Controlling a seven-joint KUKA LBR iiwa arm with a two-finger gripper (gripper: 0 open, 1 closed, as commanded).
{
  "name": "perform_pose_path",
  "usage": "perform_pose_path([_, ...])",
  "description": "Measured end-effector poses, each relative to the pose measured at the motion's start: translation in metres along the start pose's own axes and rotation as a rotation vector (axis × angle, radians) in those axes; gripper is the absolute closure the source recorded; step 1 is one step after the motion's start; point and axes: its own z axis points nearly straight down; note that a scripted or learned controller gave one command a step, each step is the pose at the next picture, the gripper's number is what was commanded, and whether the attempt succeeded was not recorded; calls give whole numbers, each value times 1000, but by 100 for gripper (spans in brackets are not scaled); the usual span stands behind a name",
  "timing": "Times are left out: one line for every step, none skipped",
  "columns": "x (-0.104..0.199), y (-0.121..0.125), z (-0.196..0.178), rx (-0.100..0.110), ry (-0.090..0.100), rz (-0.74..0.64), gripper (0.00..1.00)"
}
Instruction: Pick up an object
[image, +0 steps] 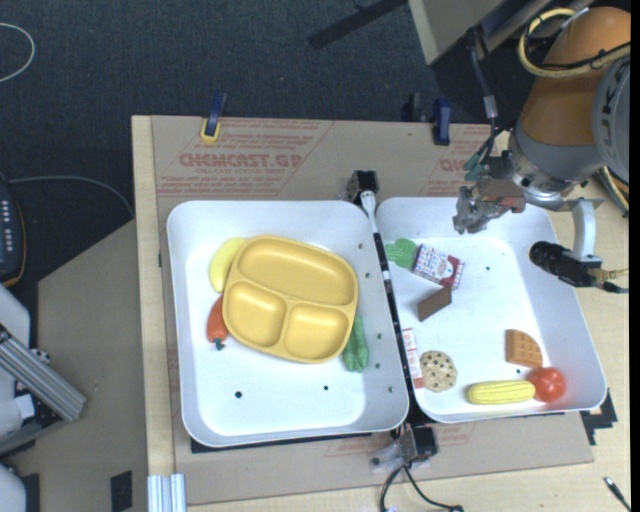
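Step in hand: approach, nothing picked yet. The hand (476, 218) hangs over the far edge of the right shallow white plastic bin (570, 320), above bare bin floor, touching no object and carrying nothing. The view does not resolve how it is set, so I cannot tell its state.

Candidates, all in the right bin: small red-and-white printed carton (437, 266) nearest the hand, green piece (402, 252) just beside it, flat brown chocolate-like block (434, 304), round chocolate-chip cookie (437, 370), yellow toy corn cob (500, 392), red toy tomato (548, 383), brown toy waffle (522, 347).

Judgement: next move calls for shifting toward the carton, then descending squarely over it.
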Motion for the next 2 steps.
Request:
perform_pose_path([-8,-3,12,9,1,5,100])
perform_pose_path([4,0,18,9,1,4,100])
